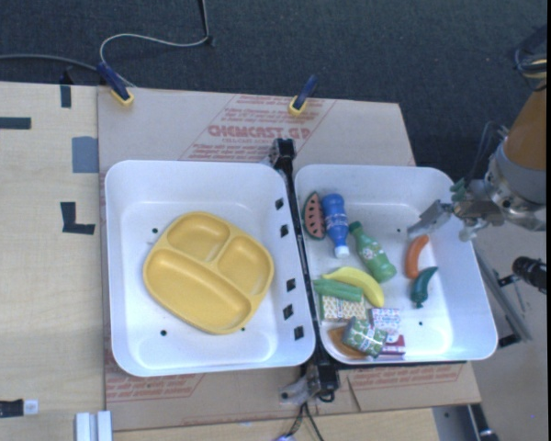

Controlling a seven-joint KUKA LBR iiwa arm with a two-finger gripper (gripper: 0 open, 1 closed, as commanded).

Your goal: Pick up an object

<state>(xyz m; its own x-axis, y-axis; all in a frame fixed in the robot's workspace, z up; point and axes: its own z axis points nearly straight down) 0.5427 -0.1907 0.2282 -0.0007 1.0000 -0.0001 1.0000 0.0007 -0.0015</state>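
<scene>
From my remote view, the arm (pixel 523 163) reaches in at the right, and its pincer (pixel 445 217) hangs over the right edge of the right bin (pixel 459 329). The fingers look spread, one pointing left toward the bin's middle, nothing between them.

The toy items all lie in the right bin. Nearest the pincer: an orange carrot-like piece (pixel 414 255), just below and left of the fingertip, and a dark green pepper (pixel 422 286) just beneath it, the two almost touching. Open white floor separates the pincer from them.

Further left is a cluster. A blue bottle (pixel 335 221) lies beside a watermelon slice (pixel 313 215) against the divider wall. A green bottle (pixel 373 255) lies slanted just below the blue one. A banana (pixel 360 281) sits under the green bottle, touching a green vegetable (pixel 338 290) on its left. Small printed packets (pixel 367 331) crowd the near corner, overlapping; I cannot tell them apart.

The left bin (pixel 129 274) holds a yellow divided plate (pixel 208 270), lying flat, well apart from the pincer.

Two yellow clamps (pixel 302 99) pin the cardboard sheet (pixel 248 127) to the bench (pixel 28 246) at the far side.
</scene>
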